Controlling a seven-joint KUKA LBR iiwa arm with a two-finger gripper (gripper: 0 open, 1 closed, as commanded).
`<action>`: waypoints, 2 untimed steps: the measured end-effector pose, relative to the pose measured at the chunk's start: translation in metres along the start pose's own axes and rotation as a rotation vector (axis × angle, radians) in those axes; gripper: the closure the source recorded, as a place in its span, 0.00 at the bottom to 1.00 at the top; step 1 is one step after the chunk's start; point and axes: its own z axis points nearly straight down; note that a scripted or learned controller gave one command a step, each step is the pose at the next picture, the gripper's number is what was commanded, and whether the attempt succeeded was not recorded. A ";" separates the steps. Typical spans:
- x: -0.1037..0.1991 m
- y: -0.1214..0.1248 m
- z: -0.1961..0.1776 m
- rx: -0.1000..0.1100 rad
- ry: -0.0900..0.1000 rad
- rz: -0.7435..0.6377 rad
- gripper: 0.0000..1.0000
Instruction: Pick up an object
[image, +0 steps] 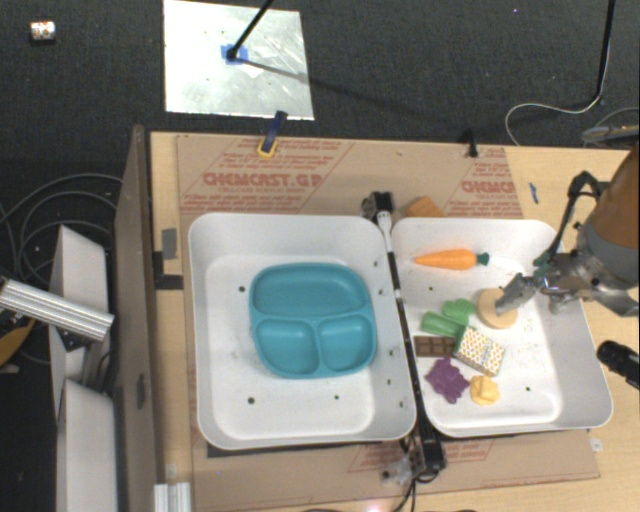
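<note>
Two white bins side by side on the table (250, 160). In the left bin (215, 300), a teal divided plate (312, 318). In the right bin (575, 395), a cluster of toy food: an orange carrot (446, 260) near the far wall, a green piece (446, 319), a brown chocolate bar (434, 346), a dotted cracker-like block (479, 349), a purple grape bunch (447, 379), a small yellow piece (485, 391), and a tan round wooden piece (495, 308).

Claw (519, 292) low over the right bin, reaching in from the right, tip just beside or touching the tan round piece. Whether clenched or released, cannot tell; nothing clearly seen between the fingers, so no claim of a grasp.

Probably the approach and closing step. To do it well: centre over the tan piece, straddle its rim evenly, go down close to the bin floor before closing, then lift straight up. Risk of pushing the piece toward the green one instead of catching it.

Readable writing: "CHEMCAST GP" printed in red on the brown sheet (262, 180) under the bins, repeated at the right side.
</note>
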 end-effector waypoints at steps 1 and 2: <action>0.041 0.055 0.069 -0.002 0.000 -0.006 0.00; 0.056 0.064 0.123 0.001 0.000 -0.003 0.00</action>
